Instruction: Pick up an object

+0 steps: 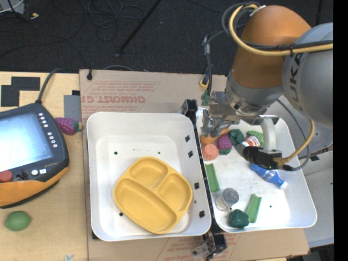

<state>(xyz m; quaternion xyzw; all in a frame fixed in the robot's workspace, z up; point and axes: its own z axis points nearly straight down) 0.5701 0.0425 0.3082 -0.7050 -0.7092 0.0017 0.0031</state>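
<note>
My gripper [213,128] hangs low over the far left corner of the right bin [298,211]. Just below it lie an orange piece [205,140], a pink ball [210,152] and a purple bunch of grapes [224,143]. I see nothing held. To its right are a dark green piece [236,137], a light green piece [254,136] and a red-and-white can [250,143]. Nearer the front lie a blue bottle [269,175], a green stick [211,178], a silver can [227,198], a green block [253,208] and a dark green lump [237,218].
The left bin [103,129] holds a yellow divided plate [153,194]. On the bench to the left sit a control pendant with a screen [27,145], another purple grape bunch [67,125] and a green lime [18,221]. The arm's orange band [272,31] looms over the right bin's far side.
</note>
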